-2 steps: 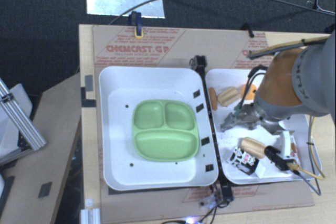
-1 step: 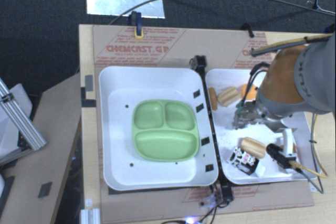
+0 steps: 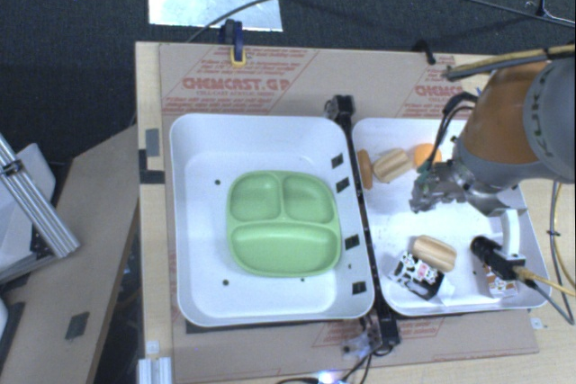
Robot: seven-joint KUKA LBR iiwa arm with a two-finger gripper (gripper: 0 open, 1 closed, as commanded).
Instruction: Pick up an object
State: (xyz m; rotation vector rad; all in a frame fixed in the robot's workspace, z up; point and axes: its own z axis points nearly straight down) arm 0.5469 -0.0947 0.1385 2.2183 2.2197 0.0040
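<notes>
My claw (image 3: 430,192) hangs over the right bin (image 3: 389,216), a little right of the frame's centre. My arm (image 3: 544,117) comes in from the right edge, its orange band above the claw. From this slant I cannot tell whether the claw is open or closed.

The things I might pick all lie in the right bin. A tan roll (image 3: 391,165) sits up and to the left of the claw, near it but apart. An orange ball (image 3: 422,155) lies just beside the roll on its right, directly above the claw and partly hidden by my wrist. A thin brown stick (image 3: 364,168) lies along the bin's left wall, just left of the roll. Lower in the frame, below the claw and well clear of it, a tan block (image 3: 434,253) rests on the bin floor. A black-and-white thing (image 3: 414,272) touches the block's lower left side, near the bin's bottom edge.

The left bin (image 3: 202,193) takes up the middle of the frame. A green divided plate (image 3: 284,222) lies flat at its centre.
</notes>
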